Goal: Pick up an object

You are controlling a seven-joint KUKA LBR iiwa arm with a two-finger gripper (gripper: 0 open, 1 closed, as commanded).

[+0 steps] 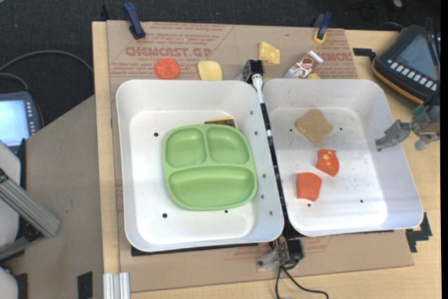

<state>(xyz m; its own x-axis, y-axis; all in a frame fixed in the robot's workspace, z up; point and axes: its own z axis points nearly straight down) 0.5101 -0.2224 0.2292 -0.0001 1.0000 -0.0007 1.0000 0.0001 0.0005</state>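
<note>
- We see 3 pieces in the right bin (402, 182): a tan slab (313, 125), a red wedge (327, 162), an orange block (309, 186); all lie apart.
- The gripper (404, 134) sits at the bin's right rim; whether it is released or clenched, we cannot tell.
- We judge the block light, stiff, slightly slick; grip its 2 flat sides.

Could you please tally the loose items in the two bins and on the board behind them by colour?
Red or orange: 3 – strawberry, cup-shaped piece, round slice.
Yellow: 2 – wedge, rounded piece.
Tan: 1 – bread slice.
Green: 1 – divided plate.
Red-and-white: 1 – packet.
Total: 8.
</note>
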